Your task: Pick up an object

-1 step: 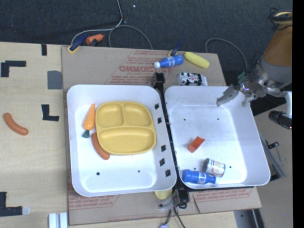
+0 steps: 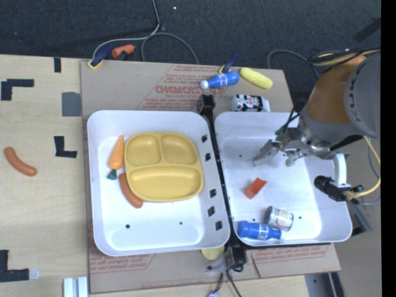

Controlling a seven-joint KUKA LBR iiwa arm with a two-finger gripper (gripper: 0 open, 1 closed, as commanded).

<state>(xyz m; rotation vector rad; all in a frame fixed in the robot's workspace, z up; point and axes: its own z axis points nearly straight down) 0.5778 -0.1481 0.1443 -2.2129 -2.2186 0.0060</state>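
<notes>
so the arm [image 2: 346, 98] reaches in from the right and the gripper [image 2: 279, 154] hangs over the far part of the right bin [image 2: 309, 125]. the fingers [image 2: 263, 156] look spread apart with nothing between them, so it's released, not grasping anything.

candidates in that bin: a red block [image 2: 254, 187] sits near the middle, a bit nearer than the gripper and apart from it. further toward the near edge there's a small can [image 2: 279, 218] lying tipped, and a blue bottle [image 2: 258, 231] on its side just beside it, the two look like they touch or nearly do. the left bin [image 2: 99, 184] has a yellow tray [image 2: 164, 166] with a carrot [image 2: 116, 153] and a sausage [image 2: 130, 191] along its left side. out on the counter [image 2: 37, 228] there's another sausage [image 2: 20, 161] far left, plus a banana [image 2: 256, 78] and another blue bottle [image 2: 221, 81] behind the bins.

my read: this is the approach step, nothing is picked yet. the red block seems the closest target, and it stands alone so it's the easy one. next move needs the gripper to shift toward the near side, line up over the block, drop down with the fingers straddling it, then close. the block is small and low, so being slightly off would likely just nudge it along the bin floor.
</notes>
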